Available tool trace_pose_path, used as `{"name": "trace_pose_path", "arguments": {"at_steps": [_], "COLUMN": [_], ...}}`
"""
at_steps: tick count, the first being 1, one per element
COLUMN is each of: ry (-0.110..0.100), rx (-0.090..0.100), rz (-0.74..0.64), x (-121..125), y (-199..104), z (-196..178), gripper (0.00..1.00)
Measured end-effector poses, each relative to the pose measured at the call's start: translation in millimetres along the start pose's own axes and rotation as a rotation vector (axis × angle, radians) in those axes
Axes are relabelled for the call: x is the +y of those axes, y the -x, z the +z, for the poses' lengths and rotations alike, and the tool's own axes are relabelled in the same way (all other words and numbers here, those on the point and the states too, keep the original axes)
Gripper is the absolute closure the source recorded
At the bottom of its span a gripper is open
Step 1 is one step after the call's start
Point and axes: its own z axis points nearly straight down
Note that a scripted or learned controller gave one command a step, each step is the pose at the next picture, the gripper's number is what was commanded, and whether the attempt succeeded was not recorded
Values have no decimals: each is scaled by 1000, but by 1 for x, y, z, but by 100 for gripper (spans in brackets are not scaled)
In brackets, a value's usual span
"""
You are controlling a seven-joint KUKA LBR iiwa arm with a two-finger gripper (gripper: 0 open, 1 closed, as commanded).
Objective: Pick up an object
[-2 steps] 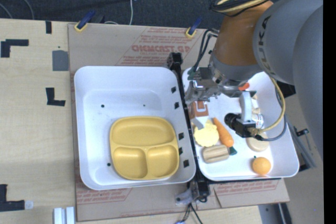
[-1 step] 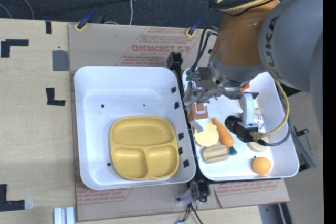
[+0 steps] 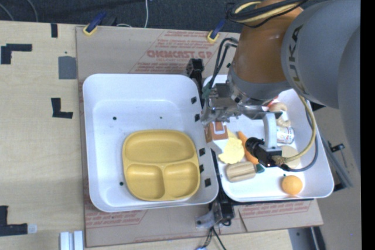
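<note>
My gripper hangs over the left part of the right bin, close to the wall between the two bins. Just under it lies a small brown and white piece; whether they touch I cannot tell. Nearby in that bin are a yellow piece, a tan wooden cylinder, an orange ball and an orange carrot-like piece. A silvery can-like object lies further right. The arm hides the bin's far part.
The left bin holds a yellow divided tray in its near half. Both bins rest on a cardboard sheet on the wooden bench. The bulky grey and orange arm looms over the right bin.
</note>
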Motion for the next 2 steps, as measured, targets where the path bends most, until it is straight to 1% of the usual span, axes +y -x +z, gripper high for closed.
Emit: {"name": "trace_pose_path", "arguments": {"at_steps": [1, 2], "ry": [0, -7], "rx": [-1, -2], "rz": [2, 11], "x": [-13, -47], "y": [16, 103], "z": [0, 71], "gripper": [100, 100]}}
